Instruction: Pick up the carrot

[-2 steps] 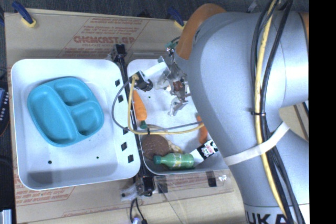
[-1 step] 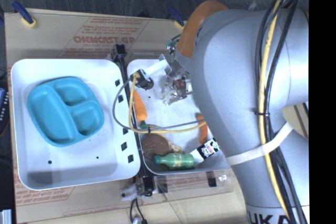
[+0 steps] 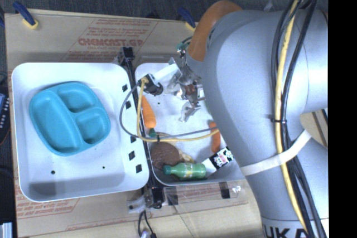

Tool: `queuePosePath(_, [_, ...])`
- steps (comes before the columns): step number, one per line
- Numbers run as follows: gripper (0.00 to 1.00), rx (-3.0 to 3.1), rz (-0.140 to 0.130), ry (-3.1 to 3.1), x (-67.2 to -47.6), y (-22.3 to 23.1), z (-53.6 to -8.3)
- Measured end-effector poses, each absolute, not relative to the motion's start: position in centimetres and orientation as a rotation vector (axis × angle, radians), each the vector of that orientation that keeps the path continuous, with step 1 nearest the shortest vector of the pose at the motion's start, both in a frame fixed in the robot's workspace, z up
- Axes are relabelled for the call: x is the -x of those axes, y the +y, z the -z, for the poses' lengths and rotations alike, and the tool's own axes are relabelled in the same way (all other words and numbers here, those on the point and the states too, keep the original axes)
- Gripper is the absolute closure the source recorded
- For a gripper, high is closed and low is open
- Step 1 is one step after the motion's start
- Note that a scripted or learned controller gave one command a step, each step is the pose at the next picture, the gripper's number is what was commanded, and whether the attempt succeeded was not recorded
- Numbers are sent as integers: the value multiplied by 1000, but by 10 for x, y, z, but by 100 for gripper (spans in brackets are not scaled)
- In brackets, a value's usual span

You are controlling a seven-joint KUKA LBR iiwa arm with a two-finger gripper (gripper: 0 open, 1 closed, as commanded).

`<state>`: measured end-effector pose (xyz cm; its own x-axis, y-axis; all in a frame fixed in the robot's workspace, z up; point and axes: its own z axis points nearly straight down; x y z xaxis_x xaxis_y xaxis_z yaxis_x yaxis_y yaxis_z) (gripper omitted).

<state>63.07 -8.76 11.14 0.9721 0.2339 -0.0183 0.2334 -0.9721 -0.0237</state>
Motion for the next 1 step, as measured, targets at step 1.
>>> queuePosePath(1, [0, 3110, -8, -389, -552, -61, -193])
